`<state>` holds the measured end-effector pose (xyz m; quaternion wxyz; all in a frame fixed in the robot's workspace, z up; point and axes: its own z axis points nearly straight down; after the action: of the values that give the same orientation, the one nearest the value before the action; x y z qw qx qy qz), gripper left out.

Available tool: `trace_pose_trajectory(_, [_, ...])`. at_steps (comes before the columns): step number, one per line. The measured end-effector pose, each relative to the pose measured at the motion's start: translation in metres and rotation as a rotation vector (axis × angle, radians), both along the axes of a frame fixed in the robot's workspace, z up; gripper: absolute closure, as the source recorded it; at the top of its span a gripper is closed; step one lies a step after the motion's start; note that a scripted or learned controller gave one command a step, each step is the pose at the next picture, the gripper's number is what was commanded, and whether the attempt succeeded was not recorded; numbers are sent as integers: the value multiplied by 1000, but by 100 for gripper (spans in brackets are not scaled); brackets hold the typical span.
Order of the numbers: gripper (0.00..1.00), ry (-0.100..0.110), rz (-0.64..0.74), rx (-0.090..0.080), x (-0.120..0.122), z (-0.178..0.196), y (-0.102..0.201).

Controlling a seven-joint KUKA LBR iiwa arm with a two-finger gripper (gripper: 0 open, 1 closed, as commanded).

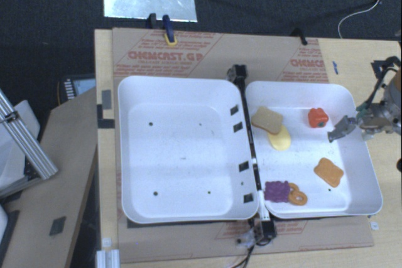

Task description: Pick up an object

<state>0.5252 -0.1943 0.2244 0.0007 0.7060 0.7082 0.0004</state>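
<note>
Nearest the lens, at the front edge of the right-hand shallow white plastic bin (pixel 361 194), sit a purple knobbly toy like a grape cluster (pixel 277 190) and an orange pretzel-shaped ring (pixel 296 198), touching each other

Further back in that bin: an orange-brown toast-shaped piece (pixel 329 172) toward the right wall; a pale yellow rounded lump (pixel 280 139) with a tan bread-slice shape (pixel 267 119) lying partly over it, near the divider; a small red pepper-like toy (pixel 318 117) toward the back

Left-hand shallow white plastic bin (pixel 125 135) has only small dark dots on its floor

My gripper (pixel 336 133) reaches in from the right, above the right bin's floor, near the red pepper and apart from it. Grey tips point left and down. I cannot tell whether they are spread or together; they read as one grey smudge. Nothing is seen between them

Progress, judged: no pick made. All six toys lie on the bin floor. No target is named, so any will do; the red pepper is closest to my tips. Left to do: settle over one piece, descend, close, lift

Hard to make out: my wrist and arm run off the right edge. Height of my tips over the floor is unclear from this slant. Underside of the yellow lump is covered by the bread slice
</note>
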Motion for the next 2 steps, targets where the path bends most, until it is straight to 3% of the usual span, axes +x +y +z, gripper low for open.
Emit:
trace_pose_trajectory(1, [0,2,6,3,-27,-7,61])
trace_pose_trajectory(2, [0,1,7,4,-38,-11,123])
